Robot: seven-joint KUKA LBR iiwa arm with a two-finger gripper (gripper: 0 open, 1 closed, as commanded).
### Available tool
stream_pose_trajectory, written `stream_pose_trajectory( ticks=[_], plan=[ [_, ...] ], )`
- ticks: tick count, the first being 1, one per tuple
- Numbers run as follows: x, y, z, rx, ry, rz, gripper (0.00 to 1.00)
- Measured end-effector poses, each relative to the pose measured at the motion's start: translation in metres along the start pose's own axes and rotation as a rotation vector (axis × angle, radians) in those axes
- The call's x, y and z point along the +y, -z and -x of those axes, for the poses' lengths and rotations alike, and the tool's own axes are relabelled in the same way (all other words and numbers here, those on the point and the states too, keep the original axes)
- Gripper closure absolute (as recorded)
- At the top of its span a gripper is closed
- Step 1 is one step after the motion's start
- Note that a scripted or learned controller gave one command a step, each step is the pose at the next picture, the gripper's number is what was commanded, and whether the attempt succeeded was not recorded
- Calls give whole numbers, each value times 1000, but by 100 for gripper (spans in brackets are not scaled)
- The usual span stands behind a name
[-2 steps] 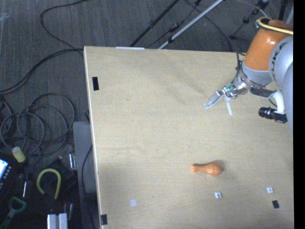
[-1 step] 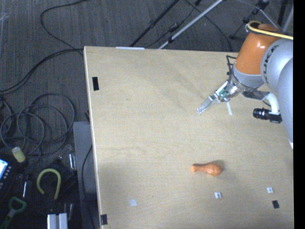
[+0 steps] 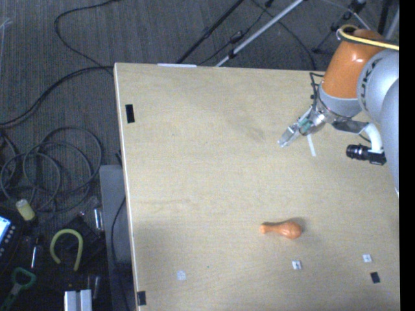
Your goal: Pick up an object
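Grey arm with orange band (image 3: 363,76) cut off at right. Two-finger gripper (image 3: 297,132): can't tell its state, blurred. Small orange pear-shaped object (image 3: 283,229) lies well below it on tan board (image 3: 194,173), untouched.

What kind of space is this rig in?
Likely a robotics lab or test cell: a plain wooden benchtop with the robot arm over it, loose cables on grey carpet, and tripod legs behind.

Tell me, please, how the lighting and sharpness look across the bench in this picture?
In the camera view, the wooden bench top is lit unevenly, bright in the middle and shaded toward the lower left; the orange object is soft-edged with a faint shadow beneath; the gripper looks slightly blurred, and the whole picture is grainy.
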State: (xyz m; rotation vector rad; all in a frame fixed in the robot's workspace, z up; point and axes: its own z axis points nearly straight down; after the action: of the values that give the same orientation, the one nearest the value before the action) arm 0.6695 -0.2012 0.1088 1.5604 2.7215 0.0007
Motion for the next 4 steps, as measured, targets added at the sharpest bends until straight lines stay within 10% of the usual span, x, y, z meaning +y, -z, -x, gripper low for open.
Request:
stream_pose_trajectory(
  ticks=[2,3,4],
  plan=[
    [50,57,-87,5,-295,-4,100],
    [50,57,-87,5,-295,-4,0],
    [27,4,-50,2,-212,-6,0]
  ],
)
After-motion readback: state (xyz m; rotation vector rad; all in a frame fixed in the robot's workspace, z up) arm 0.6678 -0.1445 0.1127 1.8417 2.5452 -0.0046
